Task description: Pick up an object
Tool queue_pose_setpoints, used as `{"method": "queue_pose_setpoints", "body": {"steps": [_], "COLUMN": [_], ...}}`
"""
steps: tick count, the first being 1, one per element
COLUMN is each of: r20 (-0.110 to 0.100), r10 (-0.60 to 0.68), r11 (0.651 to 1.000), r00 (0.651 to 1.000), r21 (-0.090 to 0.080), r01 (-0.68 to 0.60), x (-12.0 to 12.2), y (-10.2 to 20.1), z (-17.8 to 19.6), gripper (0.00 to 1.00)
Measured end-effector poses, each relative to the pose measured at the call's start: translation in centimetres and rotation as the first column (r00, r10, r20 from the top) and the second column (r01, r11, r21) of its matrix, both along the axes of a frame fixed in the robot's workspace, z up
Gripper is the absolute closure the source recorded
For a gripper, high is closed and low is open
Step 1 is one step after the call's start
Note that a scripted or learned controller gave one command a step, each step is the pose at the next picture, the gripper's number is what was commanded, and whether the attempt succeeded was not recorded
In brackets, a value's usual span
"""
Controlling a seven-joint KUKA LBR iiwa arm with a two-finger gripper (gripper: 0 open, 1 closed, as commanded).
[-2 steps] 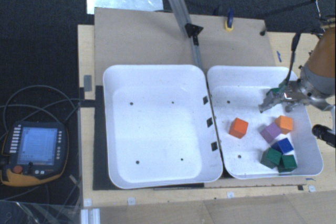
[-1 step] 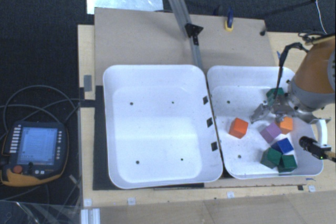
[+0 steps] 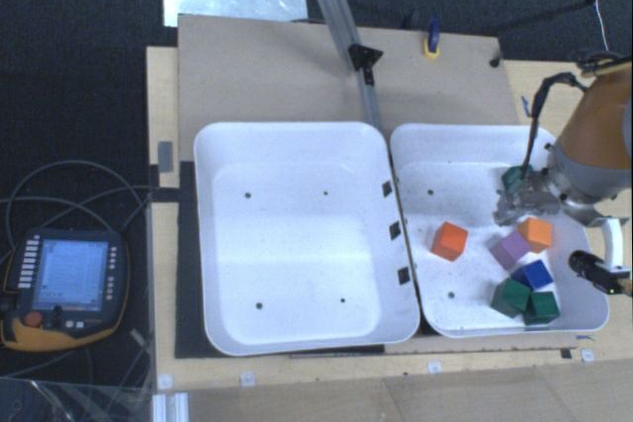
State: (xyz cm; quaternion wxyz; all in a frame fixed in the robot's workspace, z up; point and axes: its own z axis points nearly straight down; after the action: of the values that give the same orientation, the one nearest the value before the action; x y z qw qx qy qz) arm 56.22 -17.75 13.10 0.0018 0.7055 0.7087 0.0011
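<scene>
Reaching in from three o'clock, the gripper [image 3: 516, 198], whose state I cannot tell, hangs over the right bin [image 3: 435, 148], with an orange cube [image 3: 449, 240] at its eight o'clock and a purple cube [image 3: 510, 249] just beneath at six o'clock.

The bench [image 3: 297, 64] bears two white bins [image 3: 297, 242] side by side.

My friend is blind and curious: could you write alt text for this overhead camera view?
A grey and orange robot arm reaches from the right into the right-hand white bin, its gripper low among coloured blocks: two orange, one purple, one blue, two green. The left bin sits beside it.
</scene>
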Motion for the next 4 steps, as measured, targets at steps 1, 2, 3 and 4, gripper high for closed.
{"method": "queue_pose_setpoints", "body": {"steps": [1,2,3,4], "r20": [0.004,0.0,0.0,-0.002], "r10": [0.001,0.0,0.006,0.007], "r11": [1.0,1.0,1.0,1.0], "r00": [1.0,1.0,1.0,1.0], "r21": [-0.001,0.0,0.002,0.003], "r01": [-0.001,0.0,-0.006,-0.007], "x": [0.8,0.9,2.2,3.4], "y": [0.7,0.6,5.7,11.1], "z": [6.0,8.2,9.5,8.6], "gripper": [1.0,1.0,1.0,1.0]}}
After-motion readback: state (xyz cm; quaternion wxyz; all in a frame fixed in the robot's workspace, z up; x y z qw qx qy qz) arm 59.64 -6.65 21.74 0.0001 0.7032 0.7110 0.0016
